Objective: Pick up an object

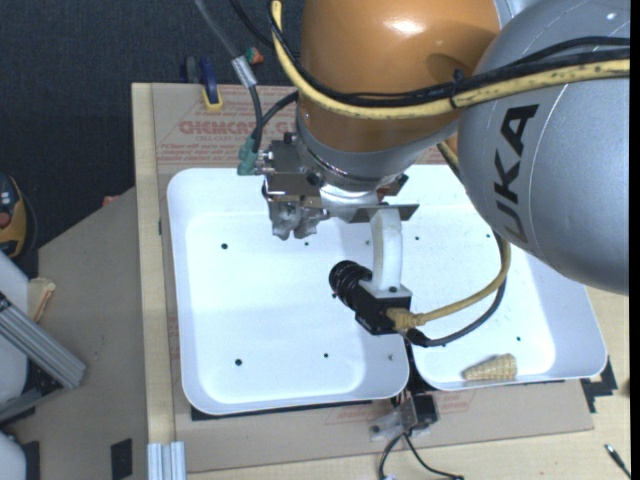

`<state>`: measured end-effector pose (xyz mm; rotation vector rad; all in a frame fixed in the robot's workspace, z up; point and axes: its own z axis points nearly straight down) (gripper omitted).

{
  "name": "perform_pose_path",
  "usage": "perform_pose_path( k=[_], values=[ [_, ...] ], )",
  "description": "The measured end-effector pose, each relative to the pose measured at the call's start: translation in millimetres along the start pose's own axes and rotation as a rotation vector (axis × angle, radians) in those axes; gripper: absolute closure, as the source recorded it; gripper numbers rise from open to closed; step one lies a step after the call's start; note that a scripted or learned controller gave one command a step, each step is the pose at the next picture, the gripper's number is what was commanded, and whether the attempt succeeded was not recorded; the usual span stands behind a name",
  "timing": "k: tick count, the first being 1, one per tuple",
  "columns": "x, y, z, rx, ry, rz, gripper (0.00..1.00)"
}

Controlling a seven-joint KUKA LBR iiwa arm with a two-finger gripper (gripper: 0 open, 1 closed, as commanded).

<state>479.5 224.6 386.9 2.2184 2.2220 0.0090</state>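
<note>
A small tan, ridged object (490,369) lies near the front edge of the right bin (560,353), well apart from the gripper (292,223). The gripper hangs over the left bin (250,368), near its back; its opening cannot be told.

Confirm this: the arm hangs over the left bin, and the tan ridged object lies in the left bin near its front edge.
Not quite. The camera view shows the tan object in the right bin, near its front edge. The arm does hang over the left bin.
</note>
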Motion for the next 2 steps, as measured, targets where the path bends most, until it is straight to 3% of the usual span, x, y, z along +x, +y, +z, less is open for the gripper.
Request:
perform_pose_path(
  k=[1, 2],
  values=[
    [-0.5, -2.0, 83.1, 0.015, -0.007, 0.003, 1.00],
    [-0.2, -0.2, 40.0, 0.001, -0.001, 0.000, 1.00]
  ],
)
